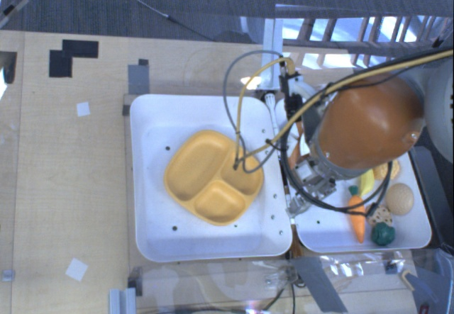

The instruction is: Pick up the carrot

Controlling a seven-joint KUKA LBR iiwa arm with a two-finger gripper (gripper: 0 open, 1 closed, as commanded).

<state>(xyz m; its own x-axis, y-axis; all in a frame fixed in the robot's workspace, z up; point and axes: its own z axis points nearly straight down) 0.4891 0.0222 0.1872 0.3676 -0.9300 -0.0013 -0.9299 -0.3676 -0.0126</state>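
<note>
Toward the right bin's [418, 238] near edge, our carrot [357, 217] lies lengthwise, tip pointing at us, just right of the arm's wrist [319, 181]. Whether the jaws are spread or clenched, we cannot tell; they seem hidden underneath.

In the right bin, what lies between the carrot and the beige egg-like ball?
In the camera view, a small spotted brown piece lies between the carrot and the beige ball, just above a dark green item.

table [64, 185]: pale wood | on it: left white bin [152, 234], right white bin [418, 234] side by side, touching | black marks [71, 56] far-left corner
</note>
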